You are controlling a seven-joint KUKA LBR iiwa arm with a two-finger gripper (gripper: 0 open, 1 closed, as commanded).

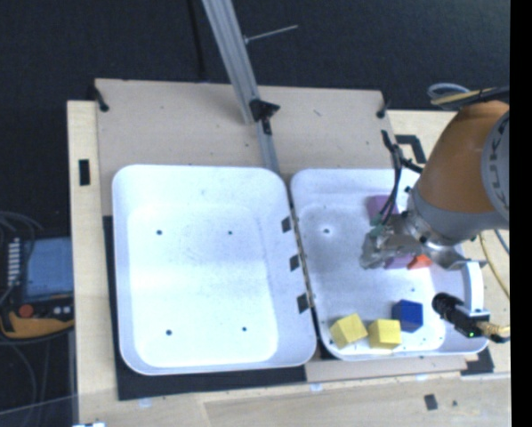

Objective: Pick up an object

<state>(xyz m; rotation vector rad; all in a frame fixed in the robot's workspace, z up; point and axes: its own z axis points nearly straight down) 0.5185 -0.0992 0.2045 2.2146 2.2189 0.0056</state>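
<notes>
The gripper (377, 254) is seen low inside the right bin (337, 189), just beside a purple piece (378, 206) and an orange-red scrap (419, 261); whether it is released or clamped cannot be told. From the gripper, the blocks lie toward the bin's near wall: two yellow blocks (349, 330) (386, 333) and one blue block (408, 314). One left bin (128, 194) is counted beside it.

No readable text, labels, brands, numbers or signs on bins, bench, arm or objects
</notes>
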